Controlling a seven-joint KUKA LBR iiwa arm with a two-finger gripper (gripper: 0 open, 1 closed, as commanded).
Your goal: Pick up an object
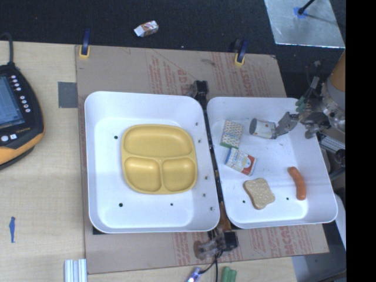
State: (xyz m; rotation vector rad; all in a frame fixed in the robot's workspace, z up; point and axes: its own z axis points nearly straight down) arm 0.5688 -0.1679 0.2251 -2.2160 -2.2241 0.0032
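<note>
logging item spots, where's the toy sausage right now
The sausage lies in the right bin, near its right wall, just right of the bread slice.

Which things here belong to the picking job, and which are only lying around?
For the job:
pincer
grey cylinder, by the pincer
green packet
blue and red packet
bread slice
sausage
right bin

Lying about:
yellow divided plate in left bin
handheld controller
wrapper on dark floor
</note>
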